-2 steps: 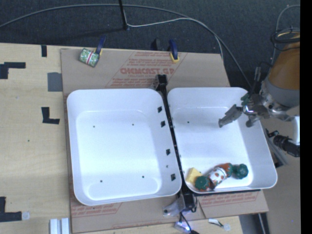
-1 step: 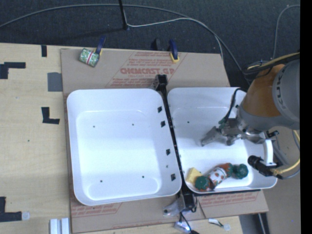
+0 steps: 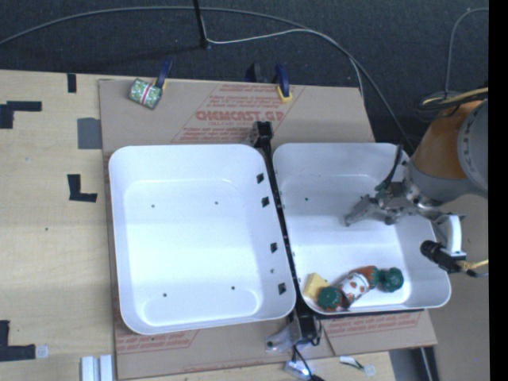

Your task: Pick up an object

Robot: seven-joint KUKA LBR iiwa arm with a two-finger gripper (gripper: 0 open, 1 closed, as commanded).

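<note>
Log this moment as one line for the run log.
arm: over right bin | gripper: above bin floor, holding nothing | objects: cluster at near edge of right bin, untouched | pick: not yet done

Smooth, glossy white plastic is being shown by both bins (image 3: 127, 213). Matt brown cardboard (image 3: 230, 113) is being seen beneath them.

Printed lettering on the cardboard sheet

Red "CHEMCAST GP" is read on the cardboard sheet (image 3: 230, 113), along its far edge, behind the bins.
</note>
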